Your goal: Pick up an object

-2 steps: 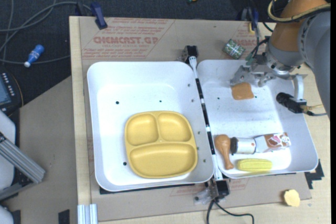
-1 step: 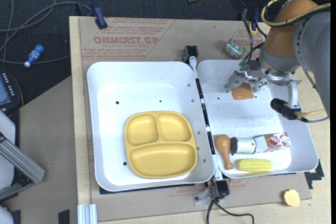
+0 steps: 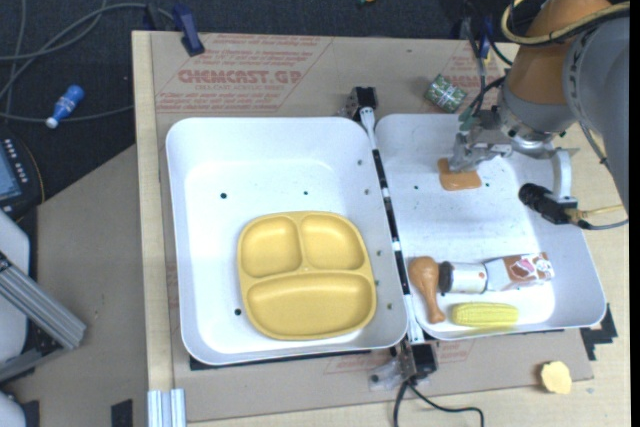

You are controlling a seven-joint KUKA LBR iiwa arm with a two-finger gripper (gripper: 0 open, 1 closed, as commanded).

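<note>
Hand (image 3: pixel 463 158) over tan block (image 3: pixel 461 180); bench board (image 3: pixel 240 75) reads "CHEMCAST GP".

Red print "CHEMCAST GP" on brown bench board (image 3: pixel 240 75), upside down

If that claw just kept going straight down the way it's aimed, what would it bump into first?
Most likely the small tan block in the right bin. The gripper points down right over it, seemingly at its top edge already, though one slanted view leaves the gap unclear.
</note>
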